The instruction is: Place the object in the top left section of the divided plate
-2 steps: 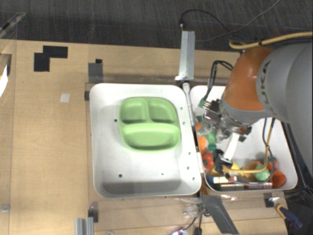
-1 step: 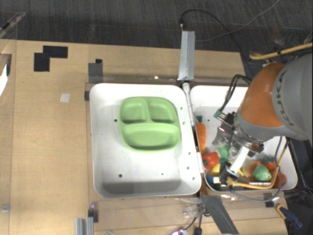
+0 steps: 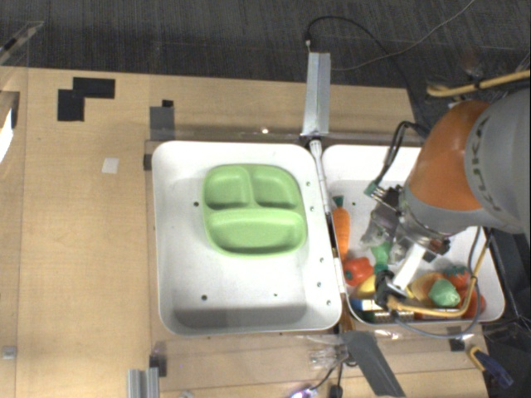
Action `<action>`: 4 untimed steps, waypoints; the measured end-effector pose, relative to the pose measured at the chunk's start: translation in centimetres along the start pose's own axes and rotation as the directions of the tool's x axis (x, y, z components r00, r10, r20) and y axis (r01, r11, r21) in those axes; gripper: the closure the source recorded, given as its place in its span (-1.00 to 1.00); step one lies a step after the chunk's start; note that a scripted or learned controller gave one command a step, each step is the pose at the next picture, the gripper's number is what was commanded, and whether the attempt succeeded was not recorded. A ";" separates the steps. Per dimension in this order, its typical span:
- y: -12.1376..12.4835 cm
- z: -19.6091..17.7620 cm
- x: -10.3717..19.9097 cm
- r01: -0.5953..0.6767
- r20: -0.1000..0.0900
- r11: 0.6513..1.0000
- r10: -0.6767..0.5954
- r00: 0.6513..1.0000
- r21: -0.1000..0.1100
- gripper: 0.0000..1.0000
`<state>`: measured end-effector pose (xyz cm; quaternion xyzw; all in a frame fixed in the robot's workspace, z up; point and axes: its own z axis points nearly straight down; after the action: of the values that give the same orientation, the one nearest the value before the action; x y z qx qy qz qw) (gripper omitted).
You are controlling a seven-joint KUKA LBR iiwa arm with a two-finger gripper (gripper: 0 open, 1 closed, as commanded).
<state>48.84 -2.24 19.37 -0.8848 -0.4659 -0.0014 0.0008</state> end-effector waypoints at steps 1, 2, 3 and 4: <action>1.2 1.0 4.3 -0.001 0.002 1.000 0.001 1.000 0.000 1.00; -4.0 -0.4 5.6 -0.187 0.002 0.982 0.187 0.982 0.001 1.00; -2.3 -19.1 3.3 -0.316 0.000 0.949 0.316 0.949 -0.003 1.00; -0.4 -8.1 0.4 -0.555 0.003 0.832 0.555 0.832 -0.001 1.00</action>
<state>48.72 -1.65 27.44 -0.9819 -0.1893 0.0003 0.0003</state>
